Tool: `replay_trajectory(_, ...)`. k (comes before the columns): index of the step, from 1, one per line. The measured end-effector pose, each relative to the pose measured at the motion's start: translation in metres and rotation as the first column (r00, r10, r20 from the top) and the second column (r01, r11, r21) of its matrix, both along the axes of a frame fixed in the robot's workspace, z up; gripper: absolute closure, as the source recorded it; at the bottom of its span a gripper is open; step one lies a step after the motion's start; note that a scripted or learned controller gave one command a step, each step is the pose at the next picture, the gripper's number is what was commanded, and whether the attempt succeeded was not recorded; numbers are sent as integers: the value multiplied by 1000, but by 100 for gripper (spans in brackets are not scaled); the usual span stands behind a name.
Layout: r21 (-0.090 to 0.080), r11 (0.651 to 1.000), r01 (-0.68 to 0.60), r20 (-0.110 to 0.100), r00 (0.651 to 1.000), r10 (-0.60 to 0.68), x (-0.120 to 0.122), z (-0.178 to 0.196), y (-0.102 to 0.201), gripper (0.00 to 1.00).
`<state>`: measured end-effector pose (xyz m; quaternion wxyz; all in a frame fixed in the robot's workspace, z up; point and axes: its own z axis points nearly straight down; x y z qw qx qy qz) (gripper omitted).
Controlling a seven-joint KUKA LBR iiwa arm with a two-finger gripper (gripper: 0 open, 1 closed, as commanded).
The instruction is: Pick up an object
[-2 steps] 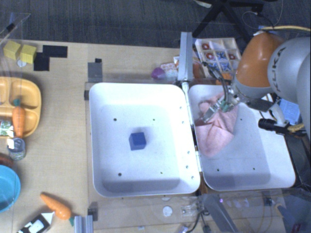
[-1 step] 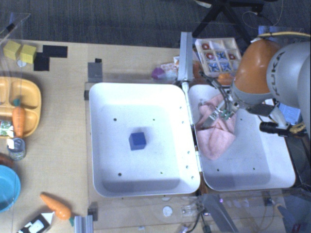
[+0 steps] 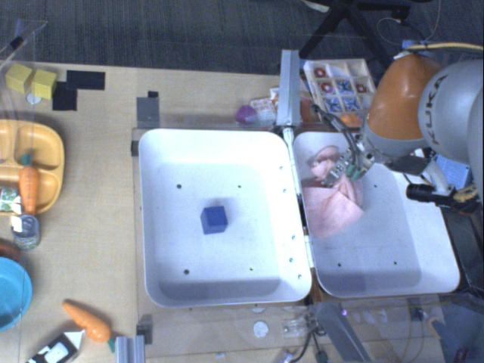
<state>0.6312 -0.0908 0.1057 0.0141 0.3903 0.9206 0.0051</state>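
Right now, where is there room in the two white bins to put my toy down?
Most room is in the left bin: bare floor all around the blue cube. In the right bin, the near half below the pink cloth is bare. Its far-left corner is crowded with the cloth and the gripper.

1. The light is even and fairly bright, falling from above; nothing is lost in darkness on the desk (image 3: pixel 98 203).
2. The two white bins (image 3: pixel 219 153) read slightly bluish, with a soft grey shade along their near walls.
3. The blue cube (image 3: pixel 215 218) throws only a faint, short shadow.
4. The arm's grey shell (image 3: pixel 454 104) carries a pale sheen, without hard glare.
5. The whole picture is soft and low in detail; small items at the left edge look smeared.
6. The dark carpet (image 3: pixel 151 21) at the top shows little texture.
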Motion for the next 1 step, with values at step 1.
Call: replay_trajectory(1, 2, 986, 170, -15, 985, -169, 12, 171, -1, 100)
